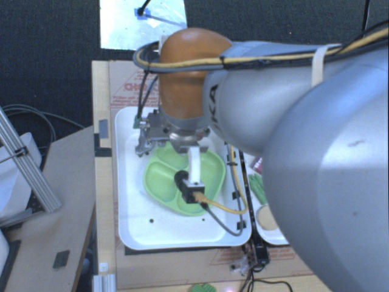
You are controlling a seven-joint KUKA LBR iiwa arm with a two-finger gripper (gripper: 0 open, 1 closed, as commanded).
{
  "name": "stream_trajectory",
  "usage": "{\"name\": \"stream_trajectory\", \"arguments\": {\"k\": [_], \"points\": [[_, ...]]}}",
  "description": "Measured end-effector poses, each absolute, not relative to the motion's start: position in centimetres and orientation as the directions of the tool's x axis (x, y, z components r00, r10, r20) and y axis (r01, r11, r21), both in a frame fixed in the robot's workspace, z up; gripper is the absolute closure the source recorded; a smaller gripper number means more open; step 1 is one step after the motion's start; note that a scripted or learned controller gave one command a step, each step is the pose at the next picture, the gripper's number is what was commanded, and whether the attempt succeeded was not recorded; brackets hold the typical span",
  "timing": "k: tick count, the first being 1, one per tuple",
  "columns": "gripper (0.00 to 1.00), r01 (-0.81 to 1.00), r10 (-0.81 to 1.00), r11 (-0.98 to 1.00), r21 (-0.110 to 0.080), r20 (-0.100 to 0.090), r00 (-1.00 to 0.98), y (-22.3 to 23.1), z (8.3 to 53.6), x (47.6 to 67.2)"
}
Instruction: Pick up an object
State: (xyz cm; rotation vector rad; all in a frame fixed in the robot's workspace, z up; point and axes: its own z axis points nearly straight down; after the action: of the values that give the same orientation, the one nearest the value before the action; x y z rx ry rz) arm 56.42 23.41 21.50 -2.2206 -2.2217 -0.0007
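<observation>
Over the left bin (159,225), the gripper (148,140) sits low by a green dish (163,176), with nothing lifted yet.

The arm reaches across from the right, and its orange-banded wrist hangs above the bin's far half. The gripper is at the dish's far left rim, but it is unclear whether it touches the dish. Whether the gripper is apart or together cannot be told either, since the wrist hides much of it, and no object shows in its hold. The dish, shallow and divided, lies flat on the bin floor. In the right bin (275,239), largely covered by the arm, a green item (258,188) and a pale round one (267,216) lie near its left wall. The approach looks done, while the grasp and the lift are left.
</observation>
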Motion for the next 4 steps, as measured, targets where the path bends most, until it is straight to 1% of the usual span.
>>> {"name": "stream_trajectory", "arguments": {"k": [1, 2, 3, 4], "points": [[1.0, 1.0, 1.0, 0.0, 0.001, 0.002, 0.0, 23.4, 22.6, 56.5], [1.0, 1.0, 1.0, 0.003, 0.001, 0.001, -0.003, 23.4, 24.4, 55.9], [1.0, 1.0, 1.0, 0.005, 0.012, 0.006, -0.005, 23.5, 36.4, 55.2], [1.0, 1.0, 1.0, 0.007, -0.001, 0.001, -0.007, 23.5, 35.7, 48.4]]}}
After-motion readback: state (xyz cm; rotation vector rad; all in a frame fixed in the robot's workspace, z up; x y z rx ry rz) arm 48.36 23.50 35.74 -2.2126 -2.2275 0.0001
